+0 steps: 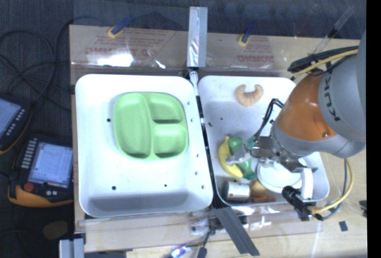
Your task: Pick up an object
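Observation:
The right bin holds a cluster of small items near its front. A yellow banana lies beside a small green object and a yellow-green piece. A metal can rests on its side at the front, next to a brown item and a round white dish. A tan croissant-shaped piece sits alone at the back. My gripper hangs low over the cluster, just right of the green object, and the wrist hides its tips.
The left bin carries a green divided plate in its middle. The arm's grey and orange body covers the right side of the right bin. Cables trail along the bench's right edge, and a metal divider stands at the back between the bins.

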You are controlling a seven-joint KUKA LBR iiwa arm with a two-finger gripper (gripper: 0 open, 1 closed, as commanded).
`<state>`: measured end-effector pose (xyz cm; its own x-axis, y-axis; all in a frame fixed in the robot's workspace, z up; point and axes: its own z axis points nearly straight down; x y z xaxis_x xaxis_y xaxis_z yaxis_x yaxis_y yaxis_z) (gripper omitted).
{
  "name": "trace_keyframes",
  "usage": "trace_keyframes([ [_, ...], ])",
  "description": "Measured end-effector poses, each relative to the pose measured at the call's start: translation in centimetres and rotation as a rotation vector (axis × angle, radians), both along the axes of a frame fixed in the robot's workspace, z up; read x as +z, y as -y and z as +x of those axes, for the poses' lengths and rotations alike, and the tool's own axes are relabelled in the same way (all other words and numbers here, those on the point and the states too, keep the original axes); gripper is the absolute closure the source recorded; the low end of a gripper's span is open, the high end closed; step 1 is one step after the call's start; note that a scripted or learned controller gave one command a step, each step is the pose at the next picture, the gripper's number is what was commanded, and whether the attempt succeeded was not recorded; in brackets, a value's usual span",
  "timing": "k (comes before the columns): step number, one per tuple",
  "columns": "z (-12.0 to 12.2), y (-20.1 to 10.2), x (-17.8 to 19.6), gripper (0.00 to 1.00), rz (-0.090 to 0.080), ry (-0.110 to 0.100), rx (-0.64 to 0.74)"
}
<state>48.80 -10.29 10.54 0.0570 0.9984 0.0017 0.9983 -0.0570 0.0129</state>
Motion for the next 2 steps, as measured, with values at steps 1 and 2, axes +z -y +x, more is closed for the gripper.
trace_keyframes([
  [1,0.3,0.1,0.9,1.00,-0.003,0.008,-0.001],
  [2,3.2,-3.5,7.7,1.00,-0.003,-0.017,-0.089],
])
